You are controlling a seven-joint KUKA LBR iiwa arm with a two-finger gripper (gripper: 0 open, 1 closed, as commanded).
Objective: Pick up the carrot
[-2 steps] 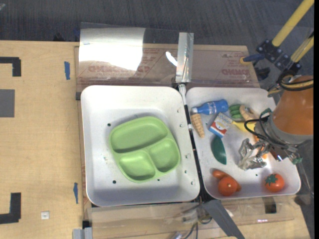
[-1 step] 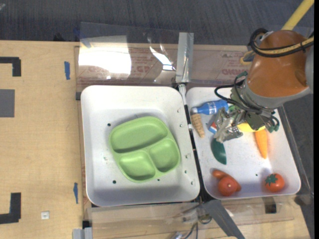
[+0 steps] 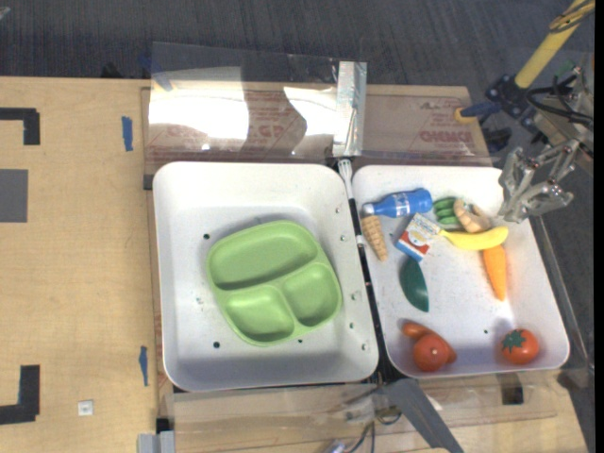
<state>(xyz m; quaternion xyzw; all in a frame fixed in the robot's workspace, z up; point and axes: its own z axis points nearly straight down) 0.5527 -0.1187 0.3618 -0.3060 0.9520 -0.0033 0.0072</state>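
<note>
I see the carrot (image 3: 495,271) at the right side of the right bin (image 3: 547,347), just below a banana (image 3: 477,240). The end effector (image 3: 528,196) hangs up-right of it near the bin's rim; I cannot tell its state. Bare floor lies left of the carrot.

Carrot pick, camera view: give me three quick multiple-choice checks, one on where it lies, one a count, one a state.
1. Where is the carrot?
A. In the right bin
B. On the green tray
C. On the bench outside both bins

2. How many tomatoes lie in the right bin?
A. One
B. Two
C. Four

3. What is on the green tray in the left bin?
A. A banana
B. A blue bottle
C. Nothing

Answers:
1 A: the carrot lies near that bin's right side, just below the banana.
2 B: two red tomatoes along its near edge.
3 C: its three compartments are bare.
</note>
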